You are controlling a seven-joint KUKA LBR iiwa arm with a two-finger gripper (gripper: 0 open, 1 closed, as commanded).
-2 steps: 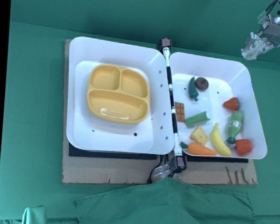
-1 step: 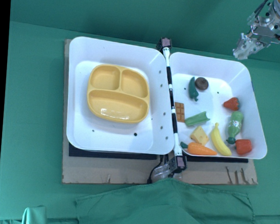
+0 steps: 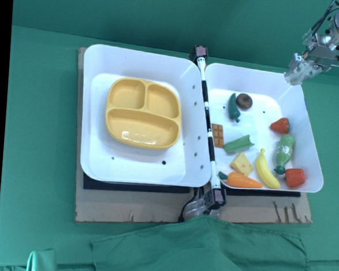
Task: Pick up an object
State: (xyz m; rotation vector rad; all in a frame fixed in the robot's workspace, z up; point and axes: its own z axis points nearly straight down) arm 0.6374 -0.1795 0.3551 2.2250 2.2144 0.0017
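You're looking at two bins: the left bin point(image 3: 93, 155) is holding one yellow divided plate point(image 3: 142, 113), the right bin point(image 3: 308, 142) roughly ten toy foods point(image 3: 255, 149). The gripper point(image 3: 295, 71) is hovering over the right bin's far corner, carrying nothing; whether it's parted or closed I cannot tell.

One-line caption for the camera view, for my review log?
Tool hovers above the right bin's far corner; toy foods lie inside, yellow divided plate in left bin.

No text, label, brand, number or sign can be read anywhere.
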